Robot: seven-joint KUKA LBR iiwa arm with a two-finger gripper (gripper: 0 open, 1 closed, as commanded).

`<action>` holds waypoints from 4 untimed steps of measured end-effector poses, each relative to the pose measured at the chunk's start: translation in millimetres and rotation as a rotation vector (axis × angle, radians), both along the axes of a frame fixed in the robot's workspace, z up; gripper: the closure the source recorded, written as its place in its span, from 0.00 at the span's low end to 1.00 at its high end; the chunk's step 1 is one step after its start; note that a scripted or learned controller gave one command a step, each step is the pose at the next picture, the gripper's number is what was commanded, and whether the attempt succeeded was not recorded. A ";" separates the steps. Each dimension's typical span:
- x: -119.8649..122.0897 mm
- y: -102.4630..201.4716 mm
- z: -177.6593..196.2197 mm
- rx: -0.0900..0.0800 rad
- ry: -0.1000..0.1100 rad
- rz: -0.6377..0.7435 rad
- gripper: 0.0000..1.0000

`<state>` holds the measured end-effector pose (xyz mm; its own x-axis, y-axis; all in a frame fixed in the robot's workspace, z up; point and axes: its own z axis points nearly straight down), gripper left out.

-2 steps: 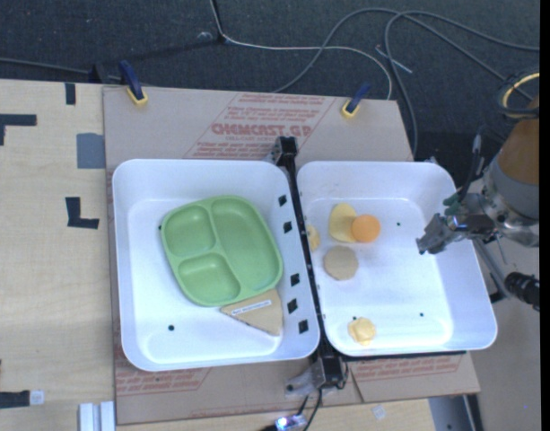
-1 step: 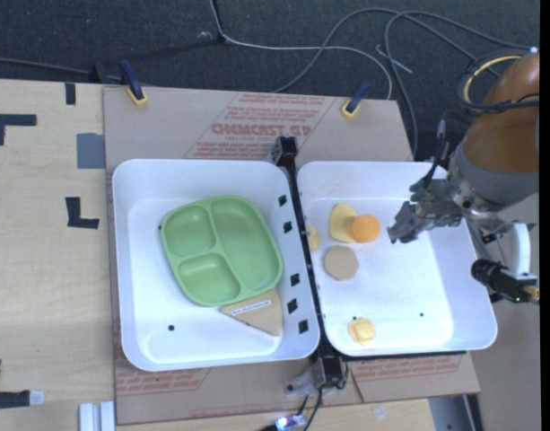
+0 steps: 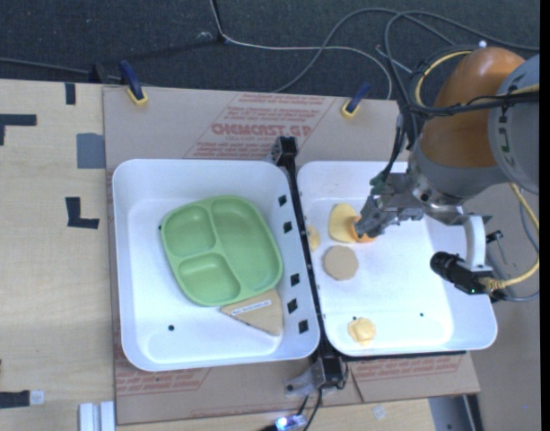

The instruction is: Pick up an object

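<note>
In the right bin (image 3: 436,330) lie a yellow piece with an orange tip (image 3: 344,222), a round tan cookie-like disc (image 3: 341,263) and a small yellow lump (image 3: 362,330) near the front. My gripper (image 3: 371,224) hangs low over the right bin, its tips right at the yellow piece's orange end. The grey arm with its orange band (image 3: 467,106) reaches in from the right and hides part of the bin's back right.
The left bin (image 3: 131,241) holds a green divided plate (image 3: 221,250) and a tan wedge with a label (image 3: 255,312) at its front edge. A black divider with clips (image 3: 297,241) runs between the bins. Cables cross the dark floor behind.
</note>
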<state>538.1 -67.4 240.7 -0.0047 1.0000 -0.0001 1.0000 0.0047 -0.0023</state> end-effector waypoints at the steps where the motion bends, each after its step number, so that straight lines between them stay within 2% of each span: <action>1: 23.4 47.8 4.2 0.001 -0.002 0.001 1.00; 3: 66.1 145.1 -17.5 0.000 -0.002 0.000 1.00; 4: 65.0 143.1 -17.3 -0.001 0.000 -0.002 0.00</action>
